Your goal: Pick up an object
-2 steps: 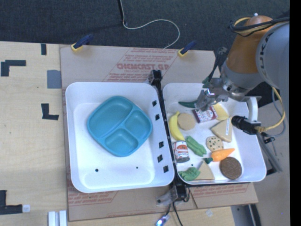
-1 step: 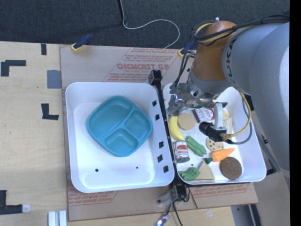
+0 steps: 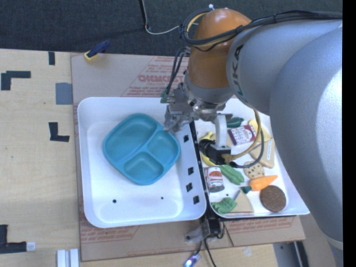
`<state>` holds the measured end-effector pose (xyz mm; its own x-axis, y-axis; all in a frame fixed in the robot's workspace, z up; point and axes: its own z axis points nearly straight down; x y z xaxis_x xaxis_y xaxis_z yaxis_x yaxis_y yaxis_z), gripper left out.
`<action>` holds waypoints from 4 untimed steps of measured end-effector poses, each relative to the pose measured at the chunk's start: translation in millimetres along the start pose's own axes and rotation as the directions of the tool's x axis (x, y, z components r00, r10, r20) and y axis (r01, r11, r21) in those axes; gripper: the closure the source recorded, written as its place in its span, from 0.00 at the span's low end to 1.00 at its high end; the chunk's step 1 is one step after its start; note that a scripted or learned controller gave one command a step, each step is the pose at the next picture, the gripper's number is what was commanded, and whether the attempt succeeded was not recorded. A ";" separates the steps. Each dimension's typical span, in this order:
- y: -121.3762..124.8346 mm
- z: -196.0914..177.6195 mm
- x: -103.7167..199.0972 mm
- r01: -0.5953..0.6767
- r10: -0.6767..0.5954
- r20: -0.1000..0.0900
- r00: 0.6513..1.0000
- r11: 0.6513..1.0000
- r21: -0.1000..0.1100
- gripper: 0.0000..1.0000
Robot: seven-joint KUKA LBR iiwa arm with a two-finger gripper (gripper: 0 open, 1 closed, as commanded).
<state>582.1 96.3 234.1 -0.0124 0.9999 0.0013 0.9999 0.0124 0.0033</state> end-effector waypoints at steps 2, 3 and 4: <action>-64.6 -78.7 -7.8 -0.008 0.008 0.002 1.000 1.000 0.009 1.00; -75.3 -31.0 -58.8 -0.017 0.017 0.004 1.000 1.000 0.011 1.00; -74.2 -43.4 -54.9 -0.010 0.010 0.002 1.000 1.000 0.007 1.00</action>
<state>508.4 40.5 277.1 -0.0020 1.0000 -0.0005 1.0000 0.0020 -0.0034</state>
